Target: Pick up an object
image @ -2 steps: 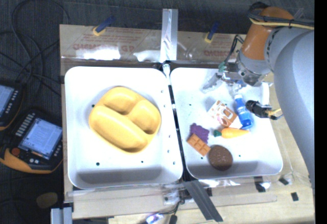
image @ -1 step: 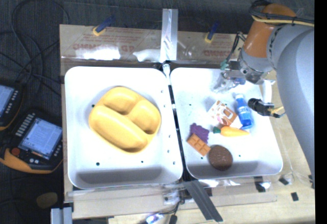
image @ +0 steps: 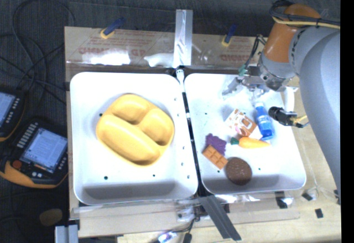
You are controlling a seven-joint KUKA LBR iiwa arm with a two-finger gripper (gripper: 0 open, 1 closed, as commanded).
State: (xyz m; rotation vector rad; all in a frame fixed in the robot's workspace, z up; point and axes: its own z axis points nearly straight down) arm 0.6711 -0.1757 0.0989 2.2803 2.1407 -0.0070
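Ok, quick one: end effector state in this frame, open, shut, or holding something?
End effector: open, holding nothing, poised over the right bin near its back edge.

- Yellow bun-shaped lump (image: pixel 135 128): large, lobed, lying in the middle of the left bin.
- Blue bottle (image: pixel 264 122): lying in the right bin, white cap pointing away.
- Carrot (image: pixel 253 142): orange with a green end, on its side just below the bottle.
- Small box (image: pixel 240 122): white with red print, left of the bottle.
- Purple piece (image: pixel 215 142), orange waffle (image: pixel 214 156), brown ball (image: pixel 238 170): clustered near the right bin's front.
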